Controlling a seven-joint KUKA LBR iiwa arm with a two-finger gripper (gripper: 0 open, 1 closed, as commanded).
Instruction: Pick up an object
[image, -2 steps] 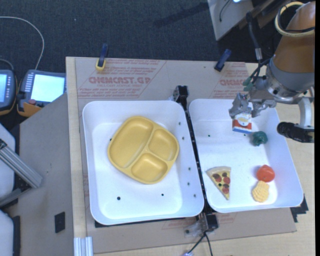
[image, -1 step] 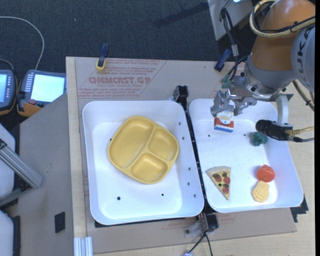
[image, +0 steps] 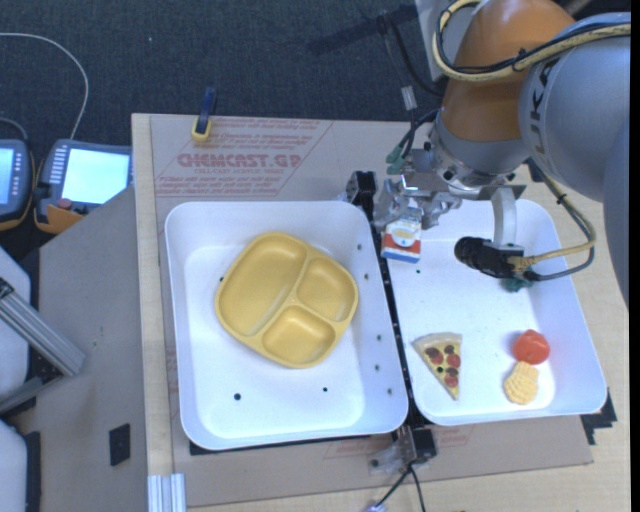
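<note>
Gripper (image: 404, 218) hanging over far-left corner of right bin (image: 585, 330), apparently clamped on small white carton (image: 401, 243), lifted just clear of the floor. Pizza slice (image: 441, 362) and tomato (image: 531, 346) sitting near-right, untouched. Yellow plate (image: 287, 298) parked in left bin (image: 190, 330).

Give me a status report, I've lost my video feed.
Tool over right bin's top-left corner, a small white, orange and blue carton under it; grasp unconfirmed. Pizza slice, tomato, yellow toy untouched. Nothing blocking.

Small white carton (image: 401, 243), red-blue base, upright, between hand (image: 407, 215) fingers, right bin's upper-left corner.
</note>
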